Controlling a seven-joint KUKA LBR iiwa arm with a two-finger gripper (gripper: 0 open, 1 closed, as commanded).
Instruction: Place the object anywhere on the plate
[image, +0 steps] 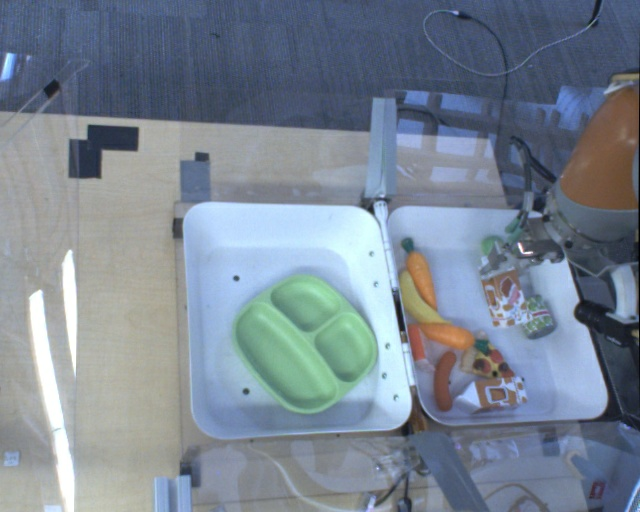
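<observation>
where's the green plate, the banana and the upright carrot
green plate (306, 343): camera view, on the ridge between its compartments, left bin.
banana (420, 303): camera view, mid-length of the yellow curve, right bin.
carrot (421, 277): camera view, middle of its orange body, beside the banana.

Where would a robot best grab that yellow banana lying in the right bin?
Probably at the middle of the yellow banana, coming straight down from above, fingers closing across its narrow width. It lies flat and curved along the left wall of the right white bin, with an orange carrot touching its upper end and another orange carrot at its lower end, so the mid-section looks freest, though the wall side is tight.
</observation>
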